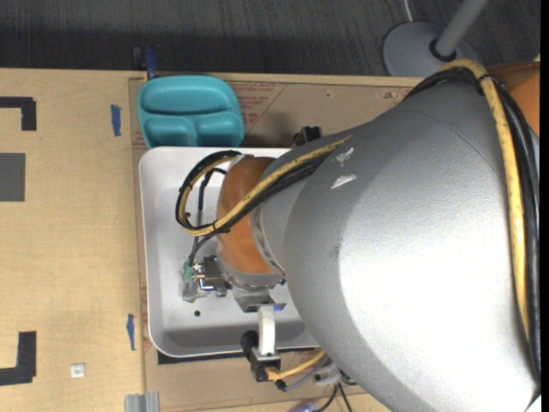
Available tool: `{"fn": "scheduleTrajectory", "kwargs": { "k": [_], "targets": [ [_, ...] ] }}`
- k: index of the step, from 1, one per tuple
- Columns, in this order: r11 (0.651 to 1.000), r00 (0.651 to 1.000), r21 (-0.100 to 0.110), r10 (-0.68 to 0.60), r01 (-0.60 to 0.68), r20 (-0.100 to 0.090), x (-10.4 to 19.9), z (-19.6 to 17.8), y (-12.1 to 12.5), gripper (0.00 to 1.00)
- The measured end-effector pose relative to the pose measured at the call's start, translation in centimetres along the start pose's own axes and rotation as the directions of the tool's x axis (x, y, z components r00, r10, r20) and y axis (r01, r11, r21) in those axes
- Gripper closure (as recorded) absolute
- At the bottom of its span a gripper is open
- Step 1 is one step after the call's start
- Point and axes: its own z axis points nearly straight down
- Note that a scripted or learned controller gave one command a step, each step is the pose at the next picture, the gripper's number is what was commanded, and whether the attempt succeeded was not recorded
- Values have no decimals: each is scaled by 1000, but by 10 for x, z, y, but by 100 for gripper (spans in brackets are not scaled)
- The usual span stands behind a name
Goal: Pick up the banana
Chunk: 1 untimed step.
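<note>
- The grey arm (403,230) filled the right and centre of the frame, its orange band (240,221) over the white bin (163,230) at centre left.
- The gripper was hidden beneath the wrist (jaw state could not be told).
- The banana could not be made out.
- A teal tray (190,110) sat just beyond the bin's upper edge.

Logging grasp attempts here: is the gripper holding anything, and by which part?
Cannot be told: the arm covers the fingers over the white bin.
</note>
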Motion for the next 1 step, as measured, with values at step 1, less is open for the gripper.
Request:
{"fn": "scheduleTrajectory", "kwargs": {
  "k": [1],
  "targets": [
    [1000, 1000, -4, -1, 1, -1, 1, -11, 1, 100]
  ]
}}
